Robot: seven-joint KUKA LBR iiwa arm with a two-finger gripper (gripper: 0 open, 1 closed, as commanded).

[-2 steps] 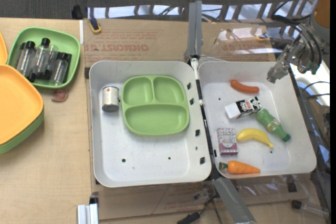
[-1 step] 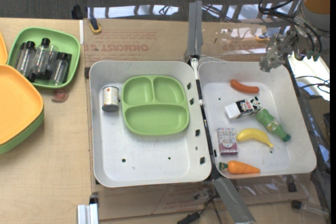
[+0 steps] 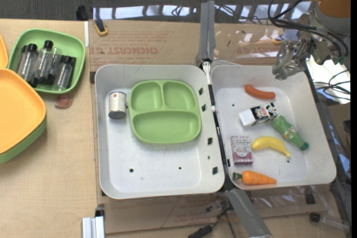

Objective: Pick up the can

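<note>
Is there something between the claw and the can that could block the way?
Yes. The claw hangs at the right bin's far edge; the can lies in the left bin. Between them are the bins' raised rims and the green divided plate, beside the can.

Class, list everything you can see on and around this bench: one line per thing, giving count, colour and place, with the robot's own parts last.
can: 1, silver, left bin, left of the divided plate
divided plate: 1, green, left bin
sausage: 1, red-orange, right bin, far part
carton: 1, white and black, right bin, middle
bottle: 1, green, right bin
banana: 1, yellow, right bin
small box: 1, pink, right bin
carrot: 1, orange, right bin, near edge
square dish: 1, green, bench left, holding dark-capped vials
stacked plates: orange, far left
bins: 2, white, side by side
end effector: 1, grey, above right bin's far edge
</note>
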